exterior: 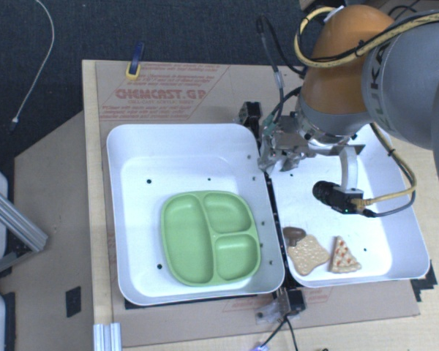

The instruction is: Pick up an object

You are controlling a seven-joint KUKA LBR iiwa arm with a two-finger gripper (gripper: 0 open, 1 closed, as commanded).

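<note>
Camera view showed the gripper [282,152], its grip impossible to judge, over the right bin's [402,262] rim, risking a collision.

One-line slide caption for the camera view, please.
Arm hangs over the right bin with its food pieces; green tray lies in the left bin.
</note>
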